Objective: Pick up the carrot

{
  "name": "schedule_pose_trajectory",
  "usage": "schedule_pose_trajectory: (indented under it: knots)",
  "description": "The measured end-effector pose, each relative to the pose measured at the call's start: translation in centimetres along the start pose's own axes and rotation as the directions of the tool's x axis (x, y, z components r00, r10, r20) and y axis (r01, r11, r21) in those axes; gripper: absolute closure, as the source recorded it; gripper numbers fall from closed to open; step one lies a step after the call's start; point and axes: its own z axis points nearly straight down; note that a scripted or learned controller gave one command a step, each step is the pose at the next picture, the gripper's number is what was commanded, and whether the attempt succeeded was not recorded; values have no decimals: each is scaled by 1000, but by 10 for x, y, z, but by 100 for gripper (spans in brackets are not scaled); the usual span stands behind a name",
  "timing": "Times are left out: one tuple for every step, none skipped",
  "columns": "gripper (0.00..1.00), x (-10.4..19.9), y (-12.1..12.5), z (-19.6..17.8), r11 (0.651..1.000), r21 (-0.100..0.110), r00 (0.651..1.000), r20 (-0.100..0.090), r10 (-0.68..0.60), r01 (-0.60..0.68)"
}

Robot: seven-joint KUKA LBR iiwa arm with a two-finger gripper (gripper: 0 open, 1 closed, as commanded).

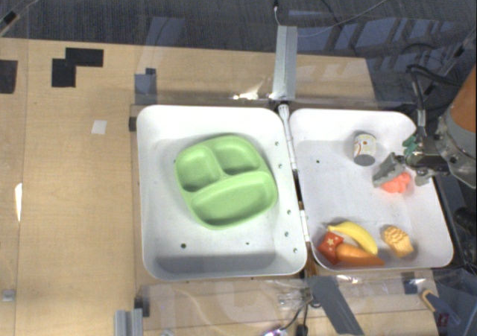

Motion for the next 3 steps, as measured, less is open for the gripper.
schedule_pose_trajectory:
  knots:
    - [100, 1, 2, -10, 1000, -4, 1000, 0, -4, 4]
    - [100, -36, 58, -65, 1000, -3, 1000, 2, 9, -9]
    - [100, -28, 95, 178, 877, -8, 877, -3, 480, -480]
